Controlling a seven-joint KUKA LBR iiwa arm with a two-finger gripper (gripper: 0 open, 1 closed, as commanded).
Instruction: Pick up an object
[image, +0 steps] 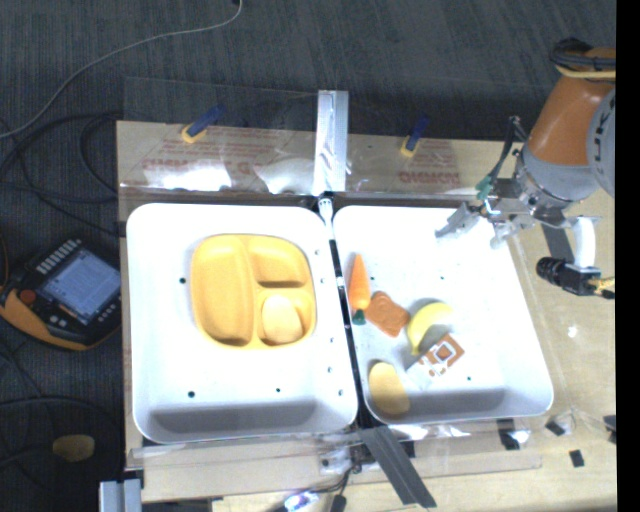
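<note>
An orange plastic toy carrot (357, 283) lies upright against the right bin's (520, 330) left wall, at about nine o'clock in that shallow white tray, likely the easiest pick because it stands apart. Just beside it, toward five o'clock, cluster a brown wedge-shaped toy (388, 314), a yellow curved toy (428, 324) and a tan oval piece (387, 387). The two-finger gripper (480, 220) hovers at the bin's one o'clock corner, fingers spread, pinching nothing. The left bin (160, 400) bears a yellow compartment tray (252, 289).
</note>
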